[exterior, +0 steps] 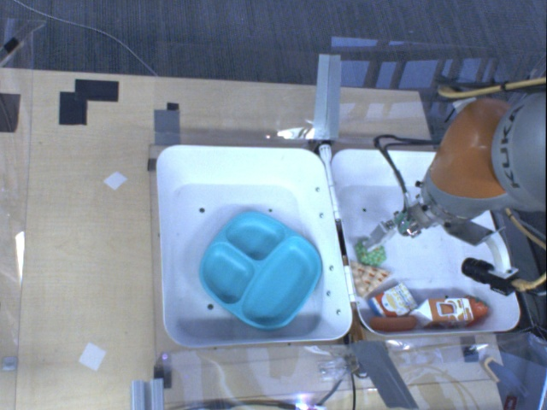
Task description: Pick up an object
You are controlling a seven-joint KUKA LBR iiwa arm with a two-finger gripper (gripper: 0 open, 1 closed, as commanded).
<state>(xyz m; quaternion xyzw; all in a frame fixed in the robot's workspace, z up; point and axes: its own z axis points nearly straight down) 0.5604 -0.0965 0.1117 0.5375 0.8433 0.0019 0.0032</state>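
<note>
Where the gripper (382, 231) meets the green object (370, 252), jaw spread cannot be told; waffle (369, 276) lies beside.

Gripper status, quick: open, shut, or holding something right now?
Gripper: cannot be told; it sits low in the right bin at a small green item.

Left bin (171, 229) holds a blue divided plate (261, 268). Arm (479, 156) enters from right over right bin (363, 173); end effector (383, 233) low, just above a small green item (369, 252). Near edge: waffle-patterned piece (369, 275), small carton (395, 299), sausage (393, 322), orange bottle (453, 311).
</note>
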